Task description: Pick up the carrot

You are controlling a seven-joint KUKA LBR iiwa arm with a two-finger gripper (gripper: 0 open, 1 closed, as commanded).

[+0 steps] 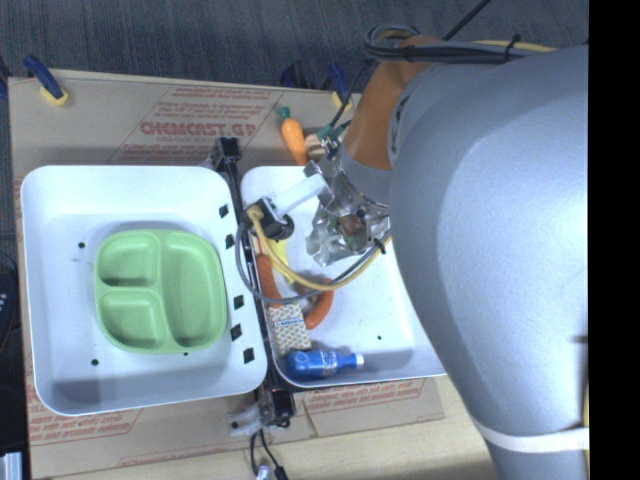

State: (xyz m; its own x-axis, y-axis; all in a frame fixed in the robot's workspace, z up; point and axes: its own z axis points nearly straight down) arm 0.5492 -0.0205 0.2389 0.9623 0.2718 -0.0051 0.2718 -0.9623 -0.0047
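Our metal two-finger gripper hangs over the right white bin; we cannot tell what it grips. We judge the small orange carrot with green top lies outside, beyond the bin's far rim, long axis running away.

You read "CHEMCAST GP" in red capitals on the brown protective paper covering the bench; its smaller red lines are too blurred to read.
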